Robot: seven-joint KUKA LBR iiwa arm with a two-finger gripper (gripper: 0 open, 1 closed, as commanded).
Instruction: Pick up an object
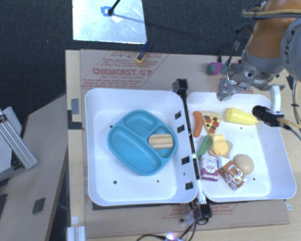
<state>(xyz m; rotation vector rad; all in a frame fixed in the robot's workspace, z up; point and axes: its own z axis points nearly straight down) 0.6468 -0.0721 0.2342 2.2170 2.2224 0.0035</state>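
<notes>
Seen from above at a slant, a tabletop [115, 67] carries two shallow white bins side by side. The left bin [98, 185] holds a blue divided plate [130, 144] with a tan toy bun [161, 141] resting in one of its compartments. The right bin [276, 164] holds a loose cluster of toy foods: a yellow corn cob [240, 116] near the far rim, an orange hot dog [196, 123] just beside a pizza slice [211, 122], a green pepper [204, 145] touching a yellow cheese wedge [219, 145], a purple carton [208, 166], an orange snack box [231, 175] and a round beige bread roll [243, 163]. The grey arm reaches in from the right, and its claw [226, 90] hangs over the far edge of the right bin with nothing visibly between its fingers; whether they are spread or closed cannot be told. The corn cob lies nearest the claw, apart from the other toys. It looks like light, stiff, smooth plastic, likely slippery, so a grip across its thick middle seems safest.
</notes>
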